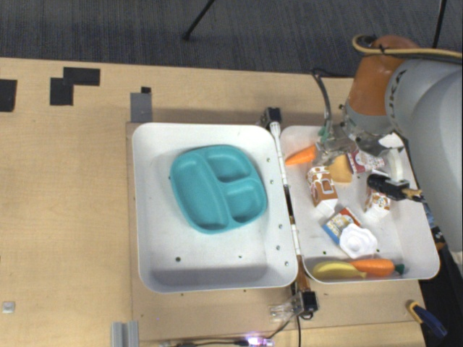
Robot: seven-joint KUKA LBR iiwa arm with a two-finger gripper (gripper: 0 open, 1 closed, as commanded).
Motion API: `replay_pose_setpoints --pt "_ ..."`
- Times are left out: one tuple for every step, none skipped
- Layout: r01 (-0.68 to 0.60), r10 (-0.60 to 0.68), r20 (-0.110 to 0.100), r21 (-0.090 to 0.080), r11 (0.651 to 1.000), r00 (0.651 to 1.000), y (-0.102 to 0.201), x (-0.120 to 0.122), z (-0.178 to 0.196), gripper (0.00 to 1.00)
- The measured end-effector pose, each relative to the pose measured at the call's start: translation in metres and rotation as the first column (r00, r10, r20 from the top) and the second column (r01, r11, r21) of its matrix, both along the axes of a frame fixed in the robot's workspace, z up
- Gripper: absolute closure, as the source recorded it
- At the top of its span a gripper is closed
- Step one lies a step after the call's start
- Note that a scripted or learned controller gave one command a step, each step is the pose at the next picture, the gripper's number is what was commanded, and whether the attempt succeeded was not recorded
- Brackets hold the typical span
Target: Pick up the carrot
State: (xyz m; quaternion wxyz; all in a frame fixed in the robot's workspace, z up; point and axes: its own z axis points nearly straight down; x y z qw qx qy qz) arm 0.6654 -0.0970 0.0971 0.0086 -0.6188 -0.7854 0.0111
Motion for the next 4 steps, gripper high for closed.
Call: replay_pose_setpoints --pt "-0.002 0.002 0.005 0.004 1.0 1.0 0.003 0.001 0.0 0.0" --pt "0.311 -0.311 0.009 0.003 0.95 0.95 -0.007 0.001 -0.011 0.0" --pt "0.302 -0.302 0.006 -0.002 0.953 0.953 -0.007 0.002 0.001 1.0" --pt "0.3 -0.3 0.008 -0.001 0.954 0.954 -0.007 0.002 0.001 0.0"
